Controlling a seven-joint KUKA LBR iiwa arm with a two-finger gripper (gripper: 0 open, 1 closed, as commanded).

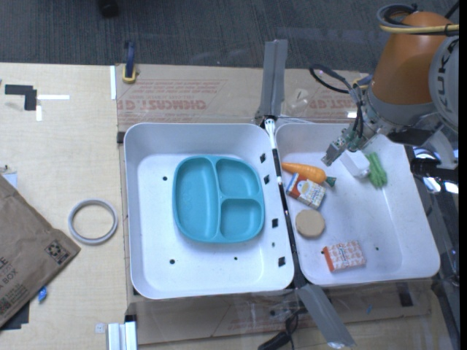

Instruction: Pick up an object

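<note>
1. Camera view, overall: two shallow white bins sit side by side on the bench, the left bin and the right bin, meeting at a central divider.
2. Left bin: a teal divided plate with three compartments lies flat near the middle of the bin floor.
3. Right bin, upper part: an orange carrot lies slantwise near the divider, its green tip pointing to the view's right. Just below it, touching or nearly so, is a small printed carton. A green leafy item lies near the far right wall, with a small white object just beside it.
4. Right bin, lower part: a round tan disc lies below the carton, and a red-and-white packet lies near the front wall, apart from the disc.
5. Arm: the grey arm with its orange band enters from the view's right. The gripper hangs over the upper part of the right bin, between the carrot and the green leafy item, close to the white object. Whether its grasp is wide or closed cannot be told, and no object is seen in it.
6. Bench surroundings: a grey tape ring lies on the bench left of the left bin, near a brown cardboard box.
</note>
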